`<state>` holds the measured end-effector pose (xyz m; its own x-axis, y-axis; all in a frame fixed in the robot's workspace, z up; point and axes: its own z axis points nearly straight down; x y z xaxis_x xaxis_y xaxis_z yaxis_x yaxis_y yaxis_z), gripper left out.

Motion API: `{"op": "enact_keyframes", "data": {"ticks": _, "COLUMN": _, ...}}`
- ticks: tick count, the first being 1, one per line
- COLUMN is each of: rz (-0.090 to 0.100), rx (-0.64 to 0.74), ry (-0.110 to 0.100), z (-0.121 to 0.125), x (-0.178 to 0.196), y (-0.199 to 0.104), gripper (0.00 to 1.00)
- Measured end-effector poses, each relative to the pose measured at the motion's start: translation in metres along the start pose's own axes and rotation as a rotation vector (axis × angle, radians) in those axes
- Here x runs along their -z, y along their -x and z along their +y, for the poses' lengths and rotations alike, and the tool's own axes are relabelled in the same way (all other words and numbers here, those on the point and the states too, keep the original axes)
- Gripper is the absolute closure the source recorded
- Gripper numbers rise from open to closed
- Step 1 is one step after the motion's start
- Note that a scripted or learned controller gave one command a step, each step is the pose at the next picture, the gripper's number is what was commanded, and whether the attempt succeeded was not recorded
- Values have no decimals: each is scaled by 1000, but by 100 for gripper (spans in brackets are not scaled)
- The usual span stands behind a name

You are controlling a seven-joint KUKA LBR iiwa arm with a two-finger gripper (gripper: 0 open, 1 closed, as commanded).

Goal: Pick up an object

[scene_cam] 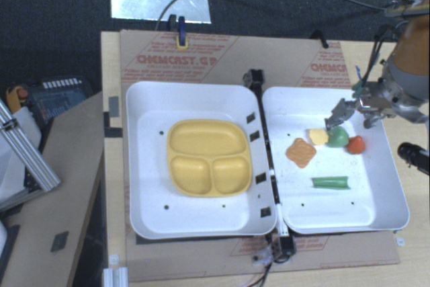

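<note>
Camera view shows my gripper (353, 116) spread wide and holding nothing, poised above the right bin (383, 212). The green round toy (338, 138) lies just beneath it, between a yellow piece (318, 137) and a red one (356, 144). Nothing is lifted; descent, closing and lifting all remain.

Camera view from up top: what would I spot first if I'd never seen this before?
Probably the big yellow divided tray sitting in the left white bin. Next, the little cluster of toy food in the right white bin: an orange piece, a pale yellow piece, a green one, a red one and a green strip. The end effector hangs just above them.
</note>
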<state>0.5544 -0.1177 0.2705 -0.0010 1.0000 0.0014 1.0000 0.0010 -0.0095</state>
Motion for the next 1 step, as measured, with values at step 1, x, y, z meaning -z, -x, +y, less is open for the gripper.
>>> {"op": "enact_keyframes", "data": {"ticks": 1, "rz": -2, "rx": 2, "ry": 11, "z": 2, "x": 6, "y": 0, "gripper": 0}}
